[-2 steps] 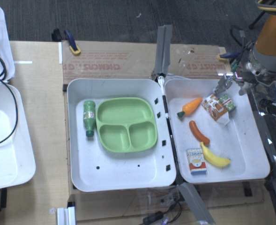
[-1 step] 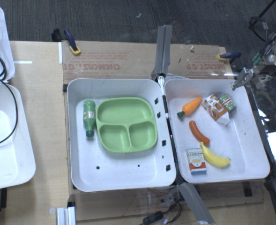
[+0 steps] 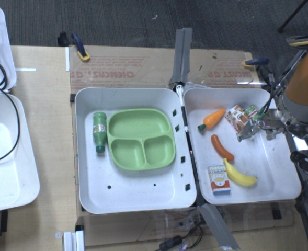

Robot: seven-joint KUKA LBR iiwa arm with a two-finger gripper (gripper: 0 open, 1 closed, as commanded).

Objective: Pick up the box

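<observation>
A colourful red, white and green box (image 3: 238, 118) lies tilted in the upper middle of the right bin (image 3: 279, 184). My gripper (image 3: 252, 128) reaches in from the right and sits right against the box's lower right edge. A second, smaller blue and orange box (image 3: 219, 179) lies flat near the bin's front wall, well away from the gripper.
The right bin also holds a carrot (image 3: 213, 118), a red sausage (image 3: 222, 147) and a banana (image 3: 239, 174). In the left bin (image 3: 91, 192) sit a green divided plate (image 3: 141, 138) and a green bottle (image 3: 100, 132). A grey divider (image 3: 182, 61) stands between the bins.
</observation>
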